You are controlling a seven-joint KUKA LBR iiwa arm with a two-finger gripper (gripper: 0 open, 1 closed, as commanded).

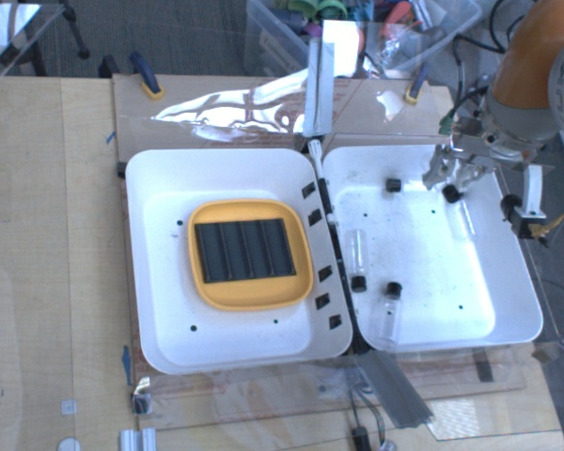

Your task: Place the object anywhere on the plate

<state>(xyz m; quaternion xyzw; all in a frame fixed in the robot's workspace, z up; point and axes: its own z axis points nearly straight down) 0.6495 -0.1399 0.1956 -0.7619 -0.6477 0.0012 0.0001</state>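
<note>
Where the arm (531,59) bends down over the right bin (508,318), its pincer (448,178) grips a vial (456,205); plate (252,252) left.

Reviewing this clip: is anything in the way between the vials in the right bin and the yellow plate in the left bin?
Only the bins' own walls. The vials lie in the right bin, the yellow plate in the left bin; the raised rims where the bins meet run between them. The gripper hovers over the right bin's far corner.
</note>
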